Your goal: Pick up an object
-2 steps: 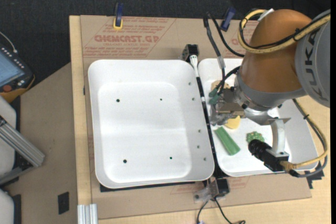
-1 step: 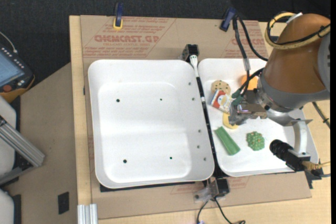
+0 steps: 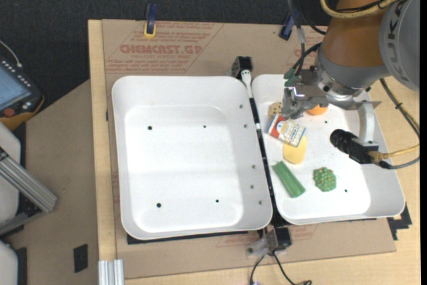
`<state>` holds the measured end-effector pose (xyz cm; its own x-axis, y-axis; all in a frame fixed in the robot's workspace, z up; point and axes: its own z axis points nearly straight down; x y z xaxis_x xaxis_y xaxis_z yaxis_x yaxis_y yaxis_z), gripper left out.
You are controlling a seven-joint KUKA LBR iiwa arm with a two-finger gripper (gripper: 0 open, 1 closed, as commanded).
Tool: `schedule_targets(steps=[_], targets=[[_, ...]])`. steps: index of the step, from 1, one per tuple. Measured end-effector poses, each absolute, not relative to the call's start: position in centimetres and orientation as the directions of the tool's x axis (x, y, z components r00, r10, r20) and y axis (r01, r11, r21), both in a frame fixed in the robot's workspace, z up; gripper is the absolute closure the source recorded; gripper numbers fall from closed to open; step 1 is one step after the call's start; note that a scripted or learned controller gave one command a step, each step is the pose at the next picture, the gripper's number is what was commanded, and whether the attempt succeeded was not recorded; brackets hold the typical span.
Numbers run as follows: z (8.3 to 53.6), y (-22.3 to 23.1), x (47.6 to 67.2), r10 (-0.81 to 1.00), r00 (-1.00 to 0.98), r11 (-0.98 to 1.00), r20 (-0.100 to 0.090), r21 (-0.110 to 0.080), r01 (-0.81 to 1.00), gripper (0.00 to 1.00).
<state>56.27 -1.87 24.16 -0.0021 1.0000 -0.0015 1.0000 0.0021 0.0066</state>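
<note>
In the right bin (image 3: pixel 380 200) we see a small printed packet (image 3: pixel 287 131) tilted near its left wall, a yellow block (image 3: pixel 295 152) just below it, a green bar (image 3: pixel 289 179) lying aslant, and a knobbly green ball (image 3: pixel 325 179) toward the front edge.

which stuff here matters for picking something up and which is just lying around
For the job: gripper; small box; yellow piece; green bar; green ball; right bin.

Lying about: left bin; blue clamp; cardboard sheet.
</note>
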Motion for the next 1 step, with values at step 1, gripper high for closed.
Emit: schedule_targets(steps=[1], targets=[[33.74, 4.75, 53.04, 1.0, -0.009, 0.009, 0.004, 0.011, 1.0, 1.0]])
